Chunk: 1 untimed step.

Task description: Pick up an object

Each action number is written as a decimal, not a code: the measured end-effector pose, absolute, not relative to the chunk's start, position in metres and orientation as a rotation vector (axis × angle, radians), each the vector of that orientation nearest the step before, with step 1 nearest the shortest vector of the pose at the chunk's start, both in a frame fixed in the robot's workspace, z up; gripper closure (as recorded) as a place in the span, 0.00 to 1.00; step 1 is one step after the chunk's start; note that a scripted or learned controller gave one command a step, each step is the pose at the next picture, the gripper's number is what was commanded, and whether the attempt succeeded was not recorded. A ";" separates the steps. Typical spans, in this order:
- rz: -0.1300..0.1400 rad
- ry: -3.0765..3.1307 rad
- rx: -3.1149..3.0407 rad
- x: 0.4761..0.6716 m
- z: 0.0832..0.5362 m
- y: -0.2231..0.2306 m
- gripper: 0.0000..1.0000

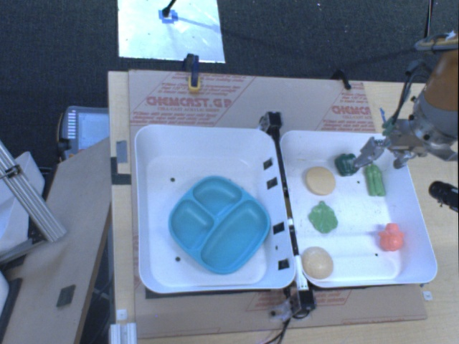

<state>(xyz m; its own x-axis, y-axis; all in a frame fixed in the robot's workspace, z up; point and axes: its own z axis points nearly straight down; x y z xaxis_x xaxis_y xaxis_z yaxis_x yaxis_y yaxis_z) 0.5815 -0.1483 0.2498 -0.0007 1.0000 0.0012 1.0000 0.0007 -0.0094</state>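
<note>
The arm comes in from the right, and its jaws hang over the far part of the right bin. The two fingers are spread apart, one pointing toward the middle of the bin and the other nearer the bin's right wall. Nothing sits between them. The left finger's tip is just beside a dark green toy, perhaps touching it; the slant of the view does not settle that. A light green long piece lies below the gap between the fingers, on the bin floor, apart from the jaws.

The other things in the right bin lie loose on its floor: a pale round piece to the left of the dark green toy, a green leafy piece near the middle, an orange-red toy toward the right wall, and a second pale round piece at the near left corner.

The left bin carries a blue divided plate, lying flat with three compartments. Both bins rest on a brown cardboard sheet spread over the tabletop.
</note>
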 end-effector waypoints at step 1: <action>-0.001 -2.226 -2.219 0.584 0.256 -0.148 0.00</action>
<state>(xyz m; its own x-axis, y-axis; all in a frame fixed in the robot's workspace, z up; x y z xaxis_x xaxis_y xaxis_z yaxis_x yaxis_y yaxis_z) 0.5837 -0.1480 0.2556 -0.0030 1.0000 -0.0004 1.0000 0.0030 0.0010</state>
